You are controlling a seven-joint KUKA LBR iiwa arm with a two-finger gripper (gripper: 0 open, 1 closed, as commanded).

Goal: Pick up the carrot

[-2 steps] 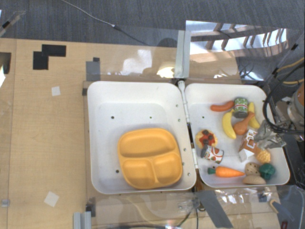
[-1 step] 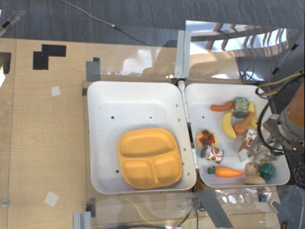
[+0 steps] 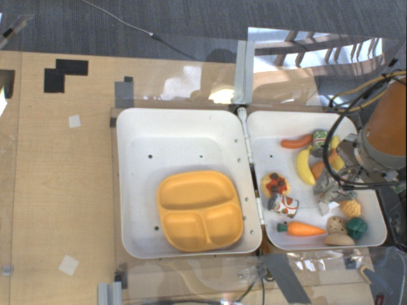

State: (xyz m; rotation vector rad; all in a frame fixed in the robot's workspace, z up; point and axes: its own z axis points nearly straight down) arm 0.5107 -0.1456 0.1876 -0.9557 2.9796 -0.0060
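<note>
The carrot (image 3: 305, 229), orange with a small green top at its left end, lies flat near the front edge of the right bin (image 3: 267, 132). My gripper (image 3: 327, 192) hangs low over the same bin, up and to the right of the carrot and apart from it, among other toy foods. The grey arm with its orange band (image 3: 388, 126) comes in from the right, and black cables loop over it. Nothing of the carrot is covered.
Around the gripper lie a banana (image 3: 305, 166), a red sausage (image 3: 296, 142), a green can (image 3: 320, 137), a small red-and-white can (image 3: 284, 204), a green broccoli piece (image 3: 357, 227) and a beige lump (image 3: 339, 239). A yellow divided plate (image 3: 200, 210) sits in the left bin (image 3: 133, 138).
</note>
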